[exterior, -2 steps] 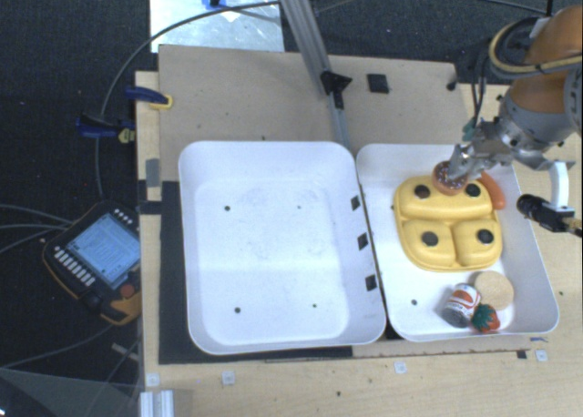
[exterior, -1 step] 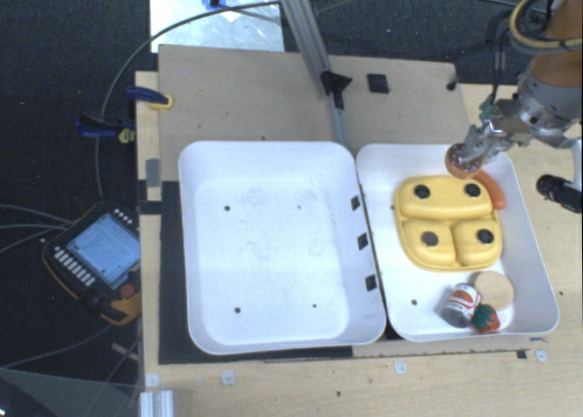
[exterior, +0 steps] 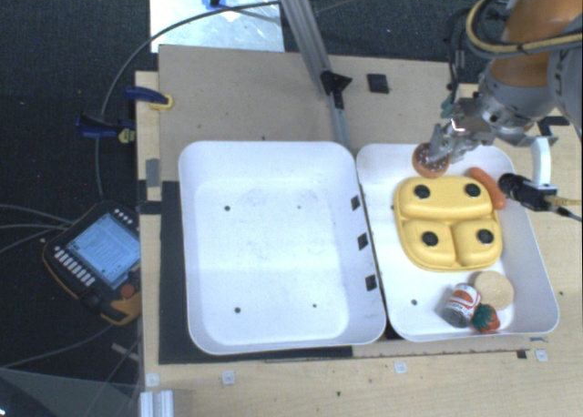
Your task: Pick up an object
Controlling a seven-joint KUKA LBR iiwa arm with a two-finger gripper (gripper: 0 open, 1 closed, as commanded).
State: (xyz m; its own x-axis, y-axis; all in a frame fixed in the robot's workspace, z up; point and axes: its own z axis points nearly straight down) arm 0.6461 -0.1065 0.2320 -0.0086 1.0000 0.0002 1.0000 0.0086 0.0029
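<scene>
My gripper (exterior: pixel 440 147) reaches down into the far left corner of the right bin (exterior: pixel 528 265). Its tip sits right on a small brown round object (exterior: pixel 426 163) that rests against the bin's back wall. A large yellow moulded piece with dark spots (exterior: pixel 446 221) lies just in front of it. An orange carrot-like piece (exterior: pixel 486 186) lies to the right of the gripper. Near the bin's front sit a small can (exterior: pixel 462 301), a tan round disc (exterior: pixel 493 288) and a red and green piece (exterior: pixel 485 318).
The left bin (exterior: pixel 200 224) stands beside the right one. A grey pole (exterior: pixel 305 33) slants over the bench's far side, with clamps (exterior: pixel 146 96) at the left edge. A teach pendant (exterior: pixel 96 256) lies off the bench at left.
</scene>
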